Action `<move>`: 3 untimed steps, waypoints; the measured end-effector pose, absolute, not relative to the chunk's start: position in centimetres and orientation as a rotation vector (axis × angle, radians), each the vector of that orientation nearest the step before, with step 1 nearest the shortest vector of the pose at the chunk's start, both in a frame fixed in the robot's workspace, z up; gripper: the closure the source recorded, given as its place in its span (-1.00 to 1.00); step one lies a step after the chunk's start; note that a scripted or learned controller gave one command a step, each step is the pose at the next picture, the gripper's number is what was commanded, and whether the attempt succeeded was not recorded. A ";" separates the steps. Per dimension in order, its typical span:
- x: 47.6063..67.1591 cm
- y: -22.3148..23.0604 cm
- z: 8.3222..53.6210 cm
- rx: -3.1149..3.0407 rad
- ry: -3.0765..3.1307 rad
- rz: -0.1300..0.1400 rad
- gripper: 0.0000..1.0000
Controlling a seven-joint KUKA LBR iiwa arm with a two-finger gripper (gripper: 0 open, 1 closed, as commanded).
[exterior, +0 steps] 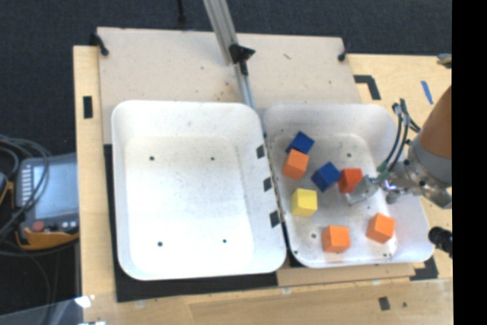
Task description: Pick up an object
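1. Claw [364, 190] sits low inside the right bin [358, 118], near the desk's [198, 65] right edge, beside a red-orange cube [351, 180]; how far it is open, I cannot tell.
2. Two blue cubes [302, 142] [326, 176], a yellow cube [304, 202] and an orange cube [296, 163] lie nearer the bin's middle.
3. Two more orange cubes [335, 238] [381, 227] rest toward the desk's front edge.
4. Left bin [190, 114] sits alongside.
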State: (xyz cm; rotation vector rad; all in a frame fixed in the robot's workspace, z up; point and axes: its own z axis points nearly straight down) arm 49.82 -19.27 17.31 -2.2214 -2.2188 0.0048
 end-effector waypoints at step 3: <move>49.7 -20.3 20.6 -2.224 -2.231 -0.006 1.00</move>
